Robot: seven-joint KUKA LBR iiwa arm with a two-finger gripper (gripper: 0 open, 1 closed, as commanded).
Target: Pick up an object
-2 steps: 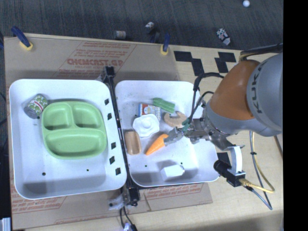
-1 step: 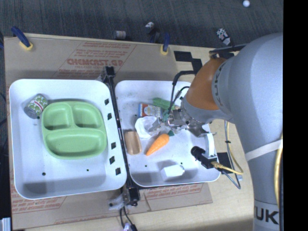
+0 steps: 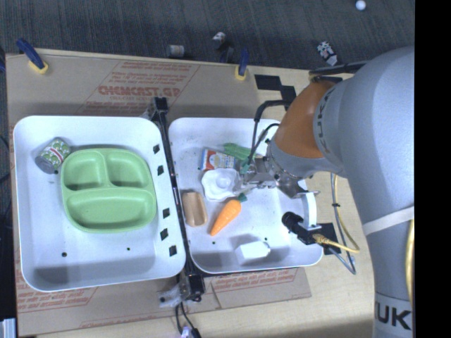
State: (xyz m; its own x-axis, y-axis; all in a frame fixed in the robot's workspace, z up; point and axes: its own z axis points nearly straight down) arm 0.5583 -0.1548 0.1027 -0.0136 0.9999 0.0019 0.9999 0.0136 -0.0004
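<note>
arm (image 3: 373,153) — grey, bulky | orange band (image 3: 299,129) | yellow and black cables (image 3: 338,241) — white lettering

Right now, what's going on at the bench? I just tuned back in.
The grey arm reaches in from the right over the right bin, with its end effector low among a cluster of items: a white cup-like object, a small carton and something green. An orange carrot, a tan bread roll and a white block lie nearby. Nothing is visibly held. In the left bin sit a green divided tray and a can.
</note>
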